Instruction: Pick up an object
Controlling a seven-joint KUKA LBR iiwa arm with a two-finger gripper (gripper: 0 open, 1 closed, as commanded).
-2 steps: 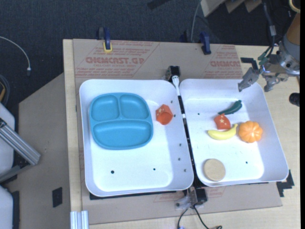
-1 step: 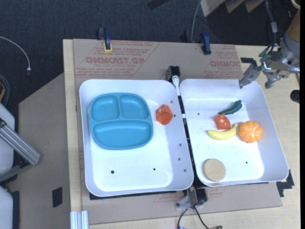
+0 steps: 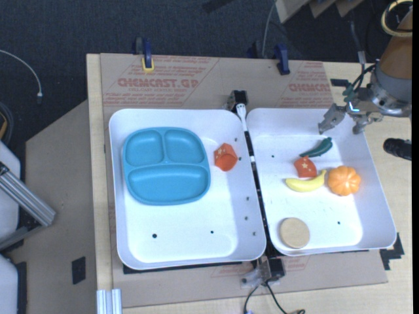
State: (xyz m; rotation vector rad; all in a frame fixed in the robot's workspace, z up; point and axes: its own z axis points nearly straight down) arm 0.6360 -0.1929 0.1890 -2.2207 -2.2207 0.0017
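gripper [image 3: 344, 118]: fingers spread apart, nothing btwn them, up over the far end of the right bin [image 3: 376, 195]
green pepper [image 3: 317, 148]: closest thing, just below the fingers, lying tilted
tomato [image 3: 305, 167]: a bit further out, touching the banana [image 3: 306, 184] under it
orange [image 3: 344, 180]: right beside the banana tip
tan disc [image 3: 294, 232]: well away, near edge of same bin
red piece [image 3: 225, 157]: over in the left bin [image 3: 186, 247], beside the blue tray [image 3: 167, 165], which is farthest from the fingers
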